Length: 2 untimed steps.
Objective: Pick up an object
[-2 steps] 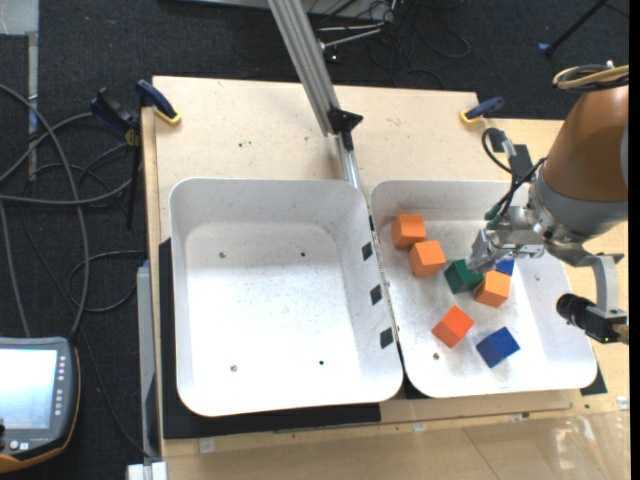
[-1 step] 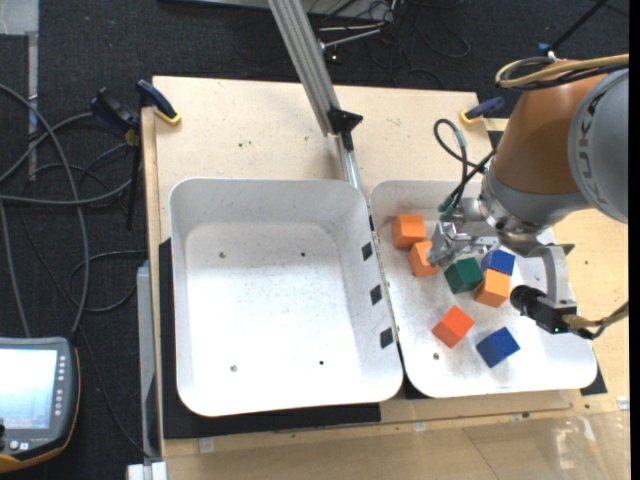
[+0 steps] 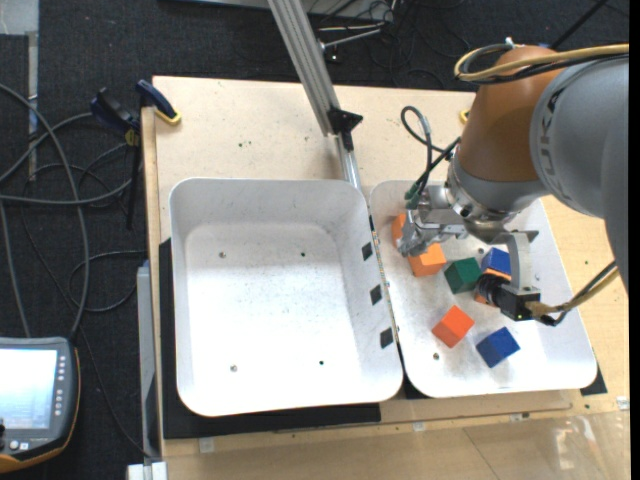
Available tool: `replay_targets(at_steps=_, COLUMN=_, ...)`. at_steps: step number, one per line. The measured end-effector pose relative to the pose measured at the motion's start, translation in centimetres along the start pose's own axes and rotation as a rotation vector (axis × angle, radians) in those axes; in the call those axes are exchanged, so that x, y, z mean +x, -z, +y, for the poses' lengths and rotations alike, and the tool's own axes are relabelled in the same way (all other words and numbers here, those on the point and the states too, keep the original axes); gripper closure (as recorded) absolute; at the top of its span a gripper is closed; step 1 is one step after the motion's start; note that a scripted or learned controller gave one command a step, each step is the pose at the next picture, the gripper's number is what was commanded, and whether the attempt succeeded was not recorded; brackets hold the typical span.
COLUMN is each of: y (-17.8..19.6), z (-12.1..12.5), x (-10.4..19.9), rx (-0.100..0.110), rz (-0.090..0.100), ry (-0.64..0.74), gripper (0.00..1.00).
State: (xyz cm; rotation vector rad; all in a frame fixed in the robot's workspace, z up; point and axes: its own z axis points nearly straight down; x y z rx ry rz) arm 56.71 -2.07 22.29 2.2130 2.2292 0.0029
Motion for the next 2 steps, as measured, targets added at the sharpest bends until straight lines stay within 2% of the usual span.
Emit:
replay_targets(at_steps=1, y=-0.2, z=2.9, x=5.5, rx=-0.001, rz=0.001, ry=0.001, gripper=1.0)
replay_targets(at_steps=2, y=1.9, z=4.7, x=10.4, rx=-0.002, rz=0.001, ry=0.0, gripper=1.0)
